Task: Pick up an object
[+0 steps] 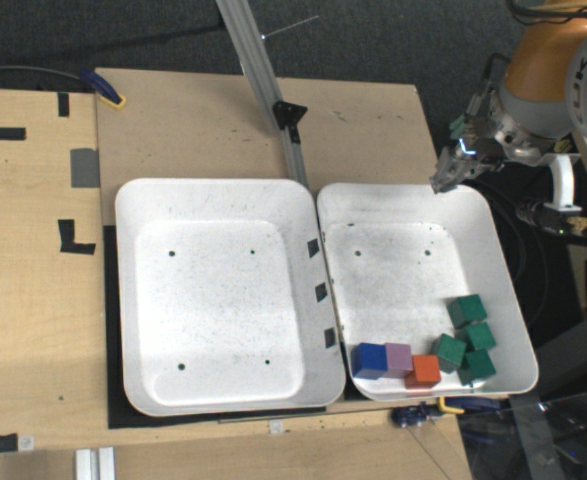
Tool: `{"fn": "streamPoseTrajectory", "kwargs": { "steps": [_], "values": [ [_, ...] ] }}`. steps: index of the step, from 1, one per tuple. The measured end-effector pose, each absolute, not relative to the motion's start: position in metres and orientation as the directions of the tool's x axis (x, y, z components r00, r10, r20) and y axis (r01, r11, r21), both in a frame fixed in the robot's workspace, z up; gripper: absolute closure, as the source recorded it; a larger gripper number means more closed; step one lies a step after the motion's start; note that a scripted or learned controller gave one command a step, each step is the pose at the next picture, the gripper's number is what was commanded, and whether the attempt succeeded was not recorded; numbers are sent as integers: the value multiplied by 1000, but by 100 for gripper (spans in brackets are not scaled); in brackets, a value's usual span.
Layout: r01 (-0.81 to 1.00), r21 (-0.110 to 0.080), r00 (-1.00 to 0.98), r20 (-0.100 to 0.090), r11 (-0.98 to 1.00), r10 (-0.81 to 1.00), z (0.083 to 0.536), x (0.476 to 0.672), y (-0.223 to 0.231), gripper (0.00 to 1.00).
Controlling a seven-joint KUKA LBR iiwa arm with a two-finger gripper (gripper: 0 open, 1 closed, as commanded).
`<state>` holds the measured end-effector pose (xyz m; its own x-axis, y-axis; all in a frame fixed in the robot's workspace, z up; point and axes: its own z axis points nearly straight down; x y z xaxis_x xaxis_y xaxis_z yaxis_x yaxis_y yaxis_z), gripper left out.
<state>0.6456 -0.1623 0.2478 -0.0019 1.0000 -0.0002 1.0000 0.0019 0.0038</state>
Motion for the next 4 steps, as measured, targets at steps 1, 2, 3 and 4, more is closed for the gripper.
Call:
{"fn": "streamPoseTrajectory", "kwargs": {
  "steps": [1, 2, 3, 4],
  "values": [
    [1000, -2, -6, 1, 6, 1000, 237, 649, -101, 100],
    [1000, -2, -7, 1, 7, 1000, 226, 657, -43, 100],
    [1000, 0, -7, 2, 7, 1000, 235, 666, 8, 100],
    [1000, -1, -6, 1, 6, 1000, 226, 673, 57, 100]
  ]
}}
